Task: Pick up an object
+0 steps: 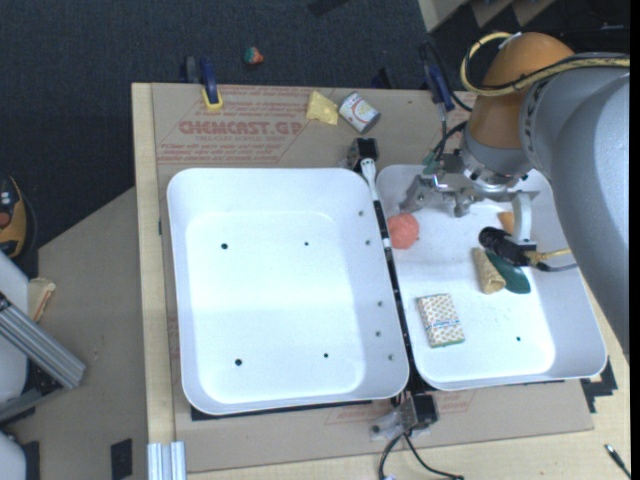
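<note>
The right bin (560,353) holds a salmon-red ball (403,231) close to its left wall. A small patterned tan box (440,320) lies in the middle of this bin, and a tan stick-like item (488,271) rests against a dark green piece (516,279) further right. My gripper (438,198) hangs over the bin's far left corner, just behind and to the right of the ball. Its two metal fingers (413,197) stand apart, open, with nothing between them. The grey arm with its orange band reaches in from the right above it.
The left bin (190,268) sits beside the right one, their walls meeting along a black seam. Behind the bins on the cardboard lie a yellow scrap (322,108), a small white box (359,113) and a blue clamp (209,80).
</note>
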Controlling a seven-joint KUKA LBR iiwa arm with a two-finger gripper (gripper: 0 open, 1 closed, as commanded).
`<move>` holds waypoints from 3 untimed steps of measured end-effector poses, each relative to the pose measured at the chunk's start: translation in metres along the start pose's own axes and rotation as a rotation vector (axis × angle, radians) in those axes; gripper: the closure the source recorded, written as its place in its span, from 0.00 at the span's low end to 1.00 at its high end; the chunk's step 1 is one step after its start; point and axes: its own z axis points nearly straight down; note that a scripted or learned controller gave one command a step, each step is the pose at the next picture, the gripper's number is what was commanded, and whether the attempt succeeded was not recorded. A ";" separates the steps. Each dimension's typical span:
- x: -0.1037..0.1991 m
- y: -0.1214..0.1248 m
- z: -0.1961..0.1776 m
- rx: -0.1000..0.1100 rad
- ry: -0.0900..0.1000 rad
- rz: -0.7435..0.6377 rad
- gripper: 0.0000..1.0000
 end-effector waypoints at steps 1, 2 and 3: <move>0.005 0.000 0.000 0.000 0.000 0.002 0.00; 0.006 0.000 0.000 0.000 -0.001 0.002 0.00; 0.002 -0.006 0.000 0.001 -0.001 0.003 0.00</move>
